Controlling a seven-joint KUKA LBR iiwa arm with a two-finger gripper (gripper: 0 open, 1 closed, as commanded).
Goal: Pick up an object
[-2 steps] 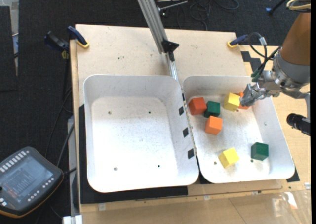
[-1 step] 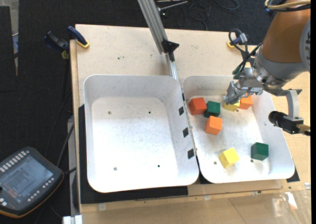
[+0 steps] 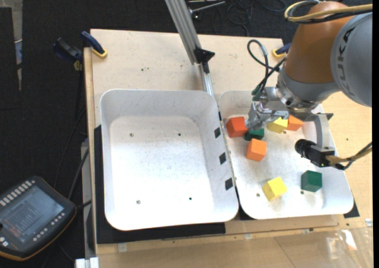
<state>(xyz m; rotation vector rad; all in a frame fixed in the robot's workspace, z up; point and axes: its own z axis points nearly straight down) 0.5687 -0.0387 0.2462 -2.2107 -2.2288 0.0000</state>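
Gripper (image 3: pixel 256 123) low in right bin (image 3: pixel 337 202), over small green block (image 3: pixel 255 134) between red block (image 3: pixel 236 126) and orange block (image 3: pixel 256 149). Finger opening and grasp: cannot tell. Left bin (image 3: pixel 118 107) alongside.

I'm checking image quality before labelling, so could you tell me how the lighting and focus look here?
Camera view: even, soft lighting; the blocks, such as the yellow block, cast faint shadows; the left bin shows no harsh glare; the bins are sharp, the floor around dark.
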